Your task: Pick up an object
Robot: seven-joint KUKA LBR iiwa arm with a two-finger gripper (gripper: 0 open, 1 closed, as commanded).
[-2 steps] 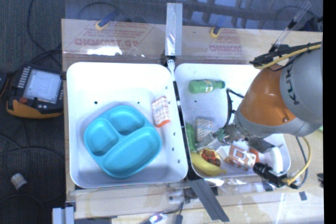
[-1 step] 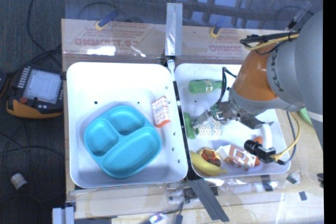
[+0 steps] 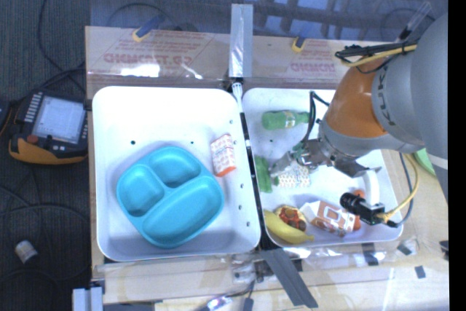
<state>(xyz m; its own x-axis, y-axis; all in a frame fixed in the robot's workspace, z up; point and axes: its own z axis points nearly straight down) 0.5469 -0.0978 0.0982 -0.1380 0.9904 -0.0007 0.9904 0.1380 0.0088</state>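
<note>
right bin [image 3: 251,129]: green bottle [image 3: 285,119] at back, banana [image 3: 285,228] and snack box [image 3: 331,218] at front, mesh packet [image 3: 293,175] mid-bin. tool [image 3: 288,165] low over the mesh packet; finger state cannot be told. left bin [image 3: 109,120]: blue divided plate [image 3: 170,194], small carton [image 3: 223,154] beside it.

Around the blue tray [image 3: 171,194] in the left bin [image 3: 109,113], bare white floor lies open above and to its left. A small carton [image 3: 223,155] crowds the tray's upper right, by the divider. Beyond it, the arm [image 3: 364,109] covers clutter.
</note>
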